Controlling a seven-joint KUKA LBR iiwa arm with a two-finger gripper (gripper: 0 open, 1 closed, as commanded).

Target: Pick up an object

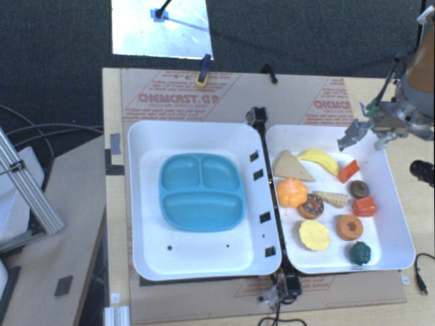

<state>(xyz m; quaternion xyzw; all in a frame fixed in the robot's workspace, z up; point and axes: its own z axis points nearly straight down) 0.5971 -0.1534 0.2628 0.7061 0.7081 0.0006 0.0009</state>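
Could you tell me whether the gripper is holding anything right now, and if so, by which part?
Nothing is held: the gripper hangs above the right bin's far edge with nothing between its fingers.

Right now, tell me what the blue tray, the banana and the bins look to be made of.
Blue tray: likely moulded plastic, matte, with three pressed compartments.
Banana: probably toy plastic, uniform yellow with a slight sheen.
Bins: thin white plastic by their look, smooth with rounded rims; I can't be certain.

A blue divided plate [202, 191] lies in the left white bin [146, 148].
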